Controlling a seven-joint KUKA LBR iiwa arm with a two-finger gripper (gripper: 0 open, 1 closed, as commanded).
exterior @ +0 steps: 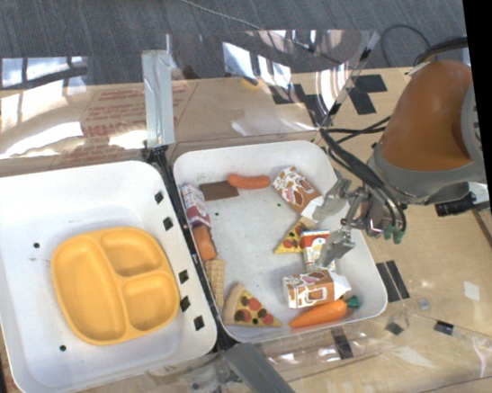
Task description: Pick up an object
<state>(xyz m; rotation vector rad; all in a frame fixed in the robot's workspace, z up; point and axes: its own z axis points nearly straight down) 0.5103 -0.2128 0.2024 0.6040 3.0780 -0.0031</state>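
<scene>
My gripper (pixel 334 229) hovers at the right side of the right bin (pixel 250 159), near the pizza slice (pixel 292 242); I cannot tell its state. Nothing looks lifted yet.

Scattered across the right bin (pixel 223 160), all toy food. Along the far side: a sausage (pixel 248 181) lying flat, a dark brown bar (pixel 219 189) just left of it, a patterned carton (pixel 295 188) tilted at the right. Against the left wall: a small red-and-white packet (pixel 195 205), below it an orange stick (pixel 203 241), then a waffle cone (pixel 217 279) pointing down the wall. Mid-bin: a pizza wedge (pixel 290 241), tip toward the upper right, with a red-and-white pack (pixel 316 247) just beside it. Near side: a second pizza slice (pixel 247 309) at the left, a brown-and-white carton (pixel 310 288) on its side, a carrot (pixel 320 313) touching that carton's lower edge, green end to the right.
</scene>
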